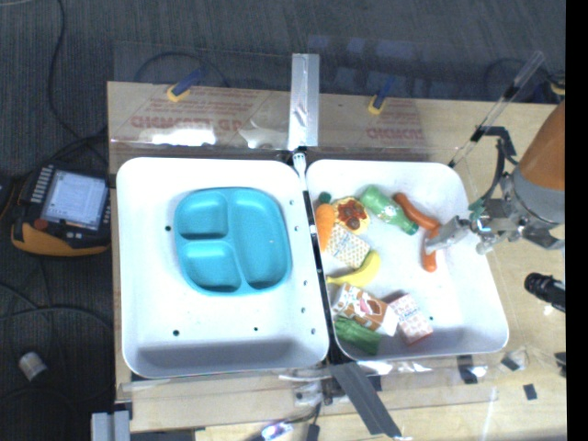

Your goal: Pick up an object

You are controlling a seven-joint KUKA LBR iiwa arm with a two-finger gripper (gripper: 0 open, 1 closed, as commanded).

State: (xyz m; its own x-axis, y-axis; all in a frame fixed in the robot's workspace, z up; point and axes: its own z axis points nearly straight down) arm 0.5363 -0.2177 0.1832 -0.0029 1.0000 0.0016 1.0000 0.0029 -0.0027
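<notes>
Toy food pile sits in the right bin (pixel 478 274): orange carrot piece (pixel 429 260) near the right wall, hot dog (pixel 416 211) and green veg (pixel 384 205) up top, banana (pixel 360 269) mid, small cartons (pixel 372 312) at the bottom. Claw (pixel 447 237) just above the carrot piece, touching or not unclear; can't tell if it's released or clenched. Left bin (pixel 147 338) holds a blue divided tray (pixel 231 239); both on the counter (pixel 441 127).

Dark grey carpet (pixel 83 26), wooden bench (pixel 441 122)
</notes>
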